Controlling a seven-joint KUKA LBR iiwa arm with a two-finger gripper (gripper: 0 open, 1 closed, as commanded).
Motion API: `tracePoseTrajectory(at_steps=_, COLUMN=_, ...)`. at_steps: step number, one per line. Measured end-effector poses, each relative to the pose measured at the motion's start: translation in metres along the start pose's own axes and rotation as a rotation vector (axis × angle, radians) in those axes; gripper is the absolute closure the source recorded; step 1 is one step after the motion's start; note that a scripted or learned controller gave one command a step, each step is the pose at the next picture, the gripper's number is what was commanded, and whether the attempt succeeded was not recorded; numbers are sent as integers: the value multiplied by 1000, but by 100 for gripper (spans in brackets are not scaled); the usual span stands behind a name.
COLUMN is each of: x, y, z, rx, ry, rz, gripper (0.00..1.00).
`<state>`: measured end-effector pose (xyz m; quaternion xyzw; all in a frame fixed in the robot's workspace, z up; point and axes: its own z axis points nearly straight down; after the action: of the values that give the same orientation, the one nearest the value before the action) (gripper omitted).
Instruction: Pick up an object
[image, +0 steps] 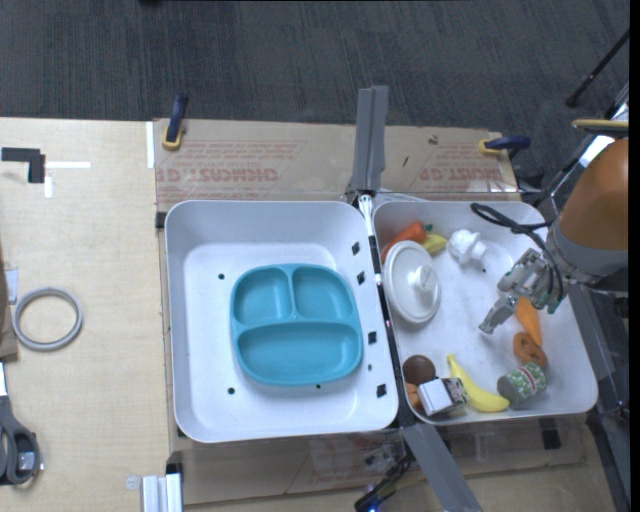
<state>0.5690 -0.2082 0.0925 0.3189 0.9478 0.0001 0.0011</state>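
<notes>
Claw over the right bin
The metal two-finger claw (506, 303) hangs spread apart, gripping nothing, beside the orange carrot-shaped toy (528, 320) lying in the right shallow white bin (580, 385).

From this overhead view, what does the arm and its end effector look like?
A rounded orange band sits above a grey wrist section. Below it is a metallic grey gripper with two slim silver fingers. Thin black cables loop beside the wrist over the right bin.

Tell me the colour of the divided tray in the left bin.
The divided tray is teal blue, shown in the camera view.
</notes>
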Motion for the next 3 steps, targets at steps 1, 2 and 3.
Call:
tracePoseTrajectory(at_steps=1, x=-1, y=1, z=-10, rx=0, ry=-4, rz=-3, gripper=100)
tracePoseTrajectory(at_steps=2, x=26, y=48, z=-126, rx=0, ry=-1, rz=23, gripper=100)
tracePoseTrajectory(at_steps=3, x=45, y=14, z=1, rx=0, ry=2, rz=-241, gripper=100)
